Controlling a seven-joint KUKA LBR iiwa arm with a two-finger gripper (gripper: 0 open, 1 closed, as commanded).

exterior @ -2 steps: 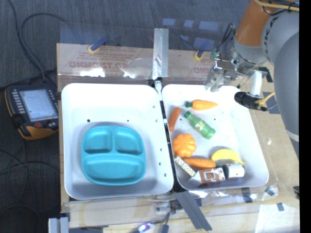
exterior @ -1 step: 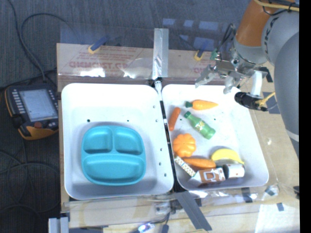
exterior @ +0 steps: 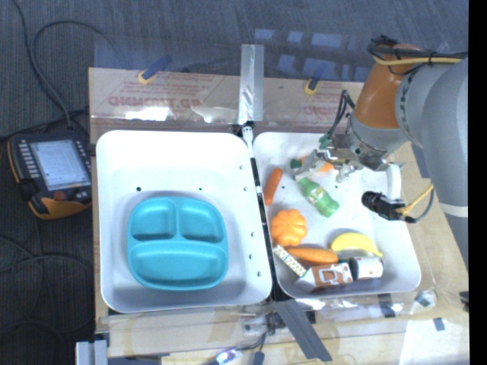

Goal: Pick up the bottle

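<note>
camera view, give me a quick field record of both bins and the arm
left bin: holds a blue divided plate
right bin: green bottle, small pumpkin, two carrots, banana, brown bottle lying on its side
end effector: above the far part of the right bin, just beyond the green bottle
held: nothing visibly between the fingers

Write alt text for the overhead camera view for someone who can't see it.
A grey and orange robot arm's gripper hovers over the right bin, just above a green bottle lying among a toy pumpkin, carrots, a banana and a brown bottle. The left bin holds a blue divided plate.
</note>
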